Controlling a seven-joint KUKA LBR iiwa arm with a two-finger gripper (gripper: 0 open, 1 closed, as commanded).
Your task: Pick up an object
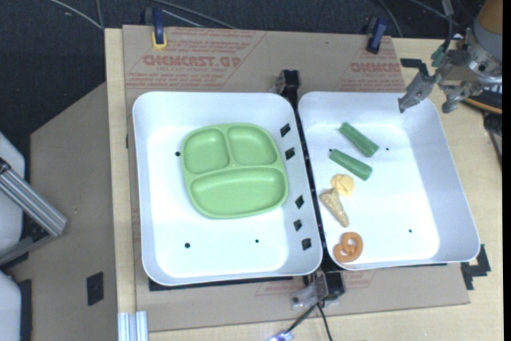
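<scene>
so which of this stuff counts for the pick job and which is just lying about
For the job: gripper; two green cylinders; cone piece; orange ring; right bin.

Lying about: green divided plate; left bin; blue clamps.

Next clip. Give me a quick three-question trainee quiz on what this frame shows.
1. True or false: the green divided plate lies in the left bin.
2. How many green cylinders lie in the right bin? A) one B) two C) four
3. Which item lies nearest the right bin's front edge?

Key: 1. True. 2. B: one cylinder and another. 3. The orange pretzel, in front of the cone piece. The gripper is above the bin's far right corner.
</scene>
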